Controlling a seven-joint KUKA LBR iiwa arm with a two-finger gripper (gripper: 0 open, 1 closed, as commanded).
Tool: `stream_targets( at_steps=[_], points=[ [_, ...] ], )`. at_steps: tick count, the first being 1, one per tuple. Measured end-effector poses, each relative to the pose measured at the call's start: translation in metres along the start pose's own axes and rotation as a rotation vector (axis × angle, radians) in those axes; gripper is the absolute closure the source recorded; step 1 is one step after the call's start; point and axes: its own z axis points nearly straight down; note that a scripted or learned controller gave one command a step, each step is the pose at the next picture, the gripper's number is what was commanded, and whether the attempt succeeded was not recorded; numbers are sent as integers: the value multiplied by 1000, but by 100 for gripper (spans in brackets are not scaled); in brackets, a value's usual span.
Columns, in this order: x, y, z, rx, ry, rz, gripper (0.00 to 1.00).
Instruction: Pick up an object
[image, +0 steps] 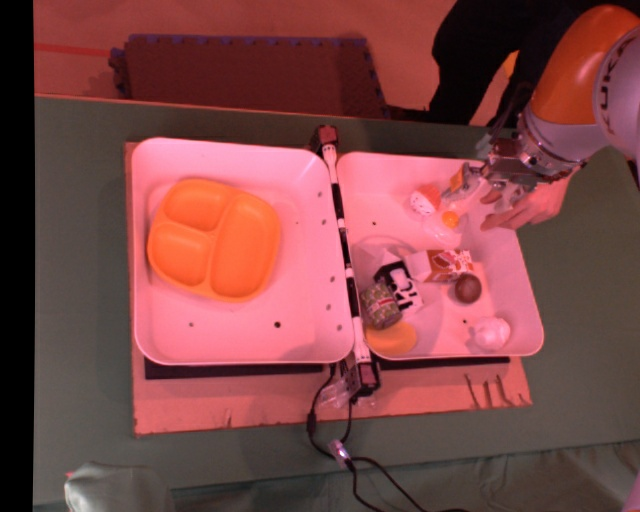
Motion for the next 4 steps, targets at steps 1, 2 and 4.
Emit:
stream_targets(
  at_steps=[1,2,4],
  points=[
    [0,0,0,0,0,0,0],
    [0,7,58,6,0,0,0],
    [-4,20,127,-13,-5,-1,0]
  ],
)
